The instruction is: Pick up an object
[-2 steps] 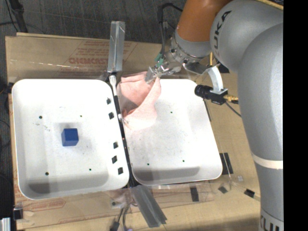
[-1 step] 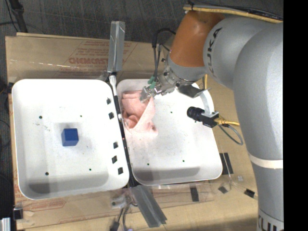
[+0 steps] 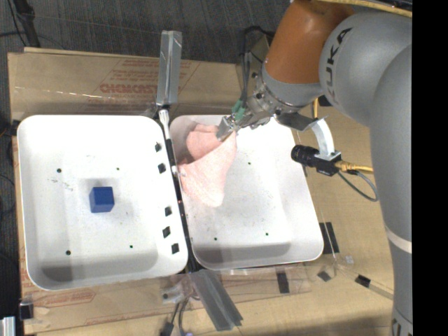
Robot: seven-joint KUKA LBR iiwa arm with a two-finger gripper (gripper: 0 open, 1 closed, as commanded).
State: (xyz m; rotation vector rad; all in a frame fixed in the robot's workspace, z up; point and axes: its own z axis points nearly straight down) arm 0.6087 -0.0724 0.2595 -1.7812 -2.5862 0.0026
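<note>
I saw the arm (image 3: 350, 54) reach in from three o'clock, its orange band sitting over the far edge of the right bin (image 3: 280, 208). The pincer (image 3: 229, 127) hung above that bin's twelve o'clock corner, clenched on the top of a pink cloth (image 3: 208, 165). The cloth drooped from the fingertips toward seven o'clock, its upper edge pinched and lifted, its lower folds trailing over the bin floor near the wall shared with the left bin (image 3: 49, 152); I could not tell whether the lowest fold touched the floor. In the left bin a small blue cube (image 3: 102, 199) sat on the floor, a little to nine o'clock of that bin's centre, well apart from the pincer. Both bins rested side by side on the counter (image 3: 350, 208), over a sheet of cardboard (image 3: 91, 68).
</note>
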